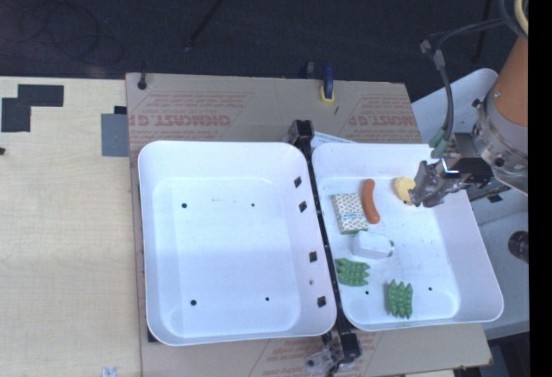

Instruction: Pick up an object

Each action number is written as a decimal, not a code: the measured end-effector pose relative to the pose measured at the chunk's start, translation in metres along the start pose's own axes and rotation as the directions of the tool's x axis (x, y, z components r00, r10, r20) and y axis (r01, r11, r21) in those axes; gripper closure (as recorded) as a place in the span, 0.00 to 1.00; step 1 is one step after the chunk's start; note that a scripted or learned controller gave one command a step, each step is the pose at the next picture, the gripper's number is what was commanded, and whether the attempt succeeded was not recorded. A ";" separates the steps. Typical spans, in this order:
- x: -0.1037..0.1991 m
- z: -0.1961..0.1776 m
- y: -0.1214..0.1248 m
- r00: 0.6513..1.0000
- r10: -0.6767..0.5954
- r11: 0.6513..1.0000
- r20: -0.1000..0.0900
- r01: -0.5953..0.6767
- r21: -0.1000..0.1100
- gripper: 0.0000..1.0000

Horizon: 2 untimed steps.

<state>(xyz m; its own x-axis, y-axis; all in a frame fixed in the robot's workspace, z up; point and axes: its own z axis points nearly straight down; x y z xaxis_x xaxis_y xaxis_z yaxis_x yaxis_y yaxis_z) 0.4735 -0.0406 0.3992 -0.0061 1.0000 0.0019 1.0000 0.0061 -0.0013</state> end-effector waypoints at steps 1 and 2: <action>0.037 0.060 0.002 1.000 0.002 1.000 0.001 -0.002 0.008 1.00; 0.035 0.047 0.003 1.000 0.004 1.000 0.002 -0.004 0.005 1.00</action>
<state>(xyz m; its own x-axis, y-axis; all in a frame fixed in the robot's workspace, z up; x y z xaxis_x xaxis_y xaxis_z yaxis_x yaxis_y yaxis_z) 0.4759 -0.0058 0.3521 -0.0022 1.0000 -0.0002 1.0000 0.0022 -0.0063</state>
